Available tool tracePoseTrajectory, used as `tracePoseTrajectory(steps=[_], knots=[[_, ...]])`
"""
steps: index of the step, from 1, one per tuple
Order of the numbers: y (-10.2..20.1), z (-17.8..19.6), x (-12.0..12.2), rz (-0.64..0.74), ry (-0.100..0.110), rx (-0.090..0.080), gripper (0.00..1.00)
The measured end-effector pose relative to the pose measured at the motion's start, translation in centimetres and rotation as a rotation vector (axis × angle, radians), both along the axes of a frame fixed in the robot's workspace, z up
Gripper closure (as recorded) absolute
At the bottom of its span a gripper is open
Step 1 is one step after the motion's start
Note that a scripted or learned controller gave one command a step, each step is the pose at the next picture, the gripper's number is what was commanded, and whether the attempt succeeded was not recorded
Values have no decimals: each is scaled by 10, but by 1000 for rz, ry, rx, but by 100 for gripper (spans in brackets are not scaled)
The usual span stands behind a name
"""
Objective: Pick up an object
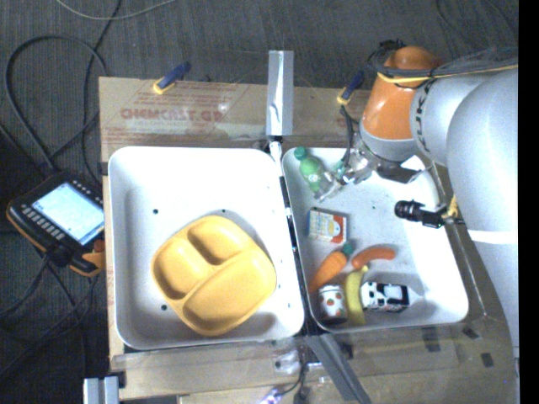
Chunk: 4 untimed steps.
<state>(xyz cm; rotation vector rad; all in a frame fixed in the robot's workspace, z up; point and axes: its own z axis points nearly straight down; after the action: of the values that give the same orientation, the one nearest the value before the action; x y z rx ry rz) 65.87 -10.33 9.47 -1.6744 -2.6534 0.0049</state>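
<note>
Two white bins (118, 225) sit on the bench. My gripper (345, 173) hangs beside a green bottle (310, 173), just left of my fingertips. I can't tell how far open I am.

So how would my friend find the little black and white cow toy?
Look in the right bin, the one crowded with small toys, not the left bin with the yellow plate. Go to its near edge, where the cow lies just right of the banana. It is the only black-and-white patched thing there; its neighbours are yellow or orange.
</note>
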Motion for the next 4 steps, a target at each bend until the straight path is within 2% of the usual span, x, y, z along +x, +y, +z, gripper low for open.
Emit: tracePoseTrajectory(steps=[1, 2, 3, 4], knots=[[-4, -5, 8, 189, 10, -4, 0], [-4, -6, 8, 125, 12, 2, 0], [20, 86, -28, -77, -1, 0, 0], [3, 3, -30, 200, -3, 2, 0]])
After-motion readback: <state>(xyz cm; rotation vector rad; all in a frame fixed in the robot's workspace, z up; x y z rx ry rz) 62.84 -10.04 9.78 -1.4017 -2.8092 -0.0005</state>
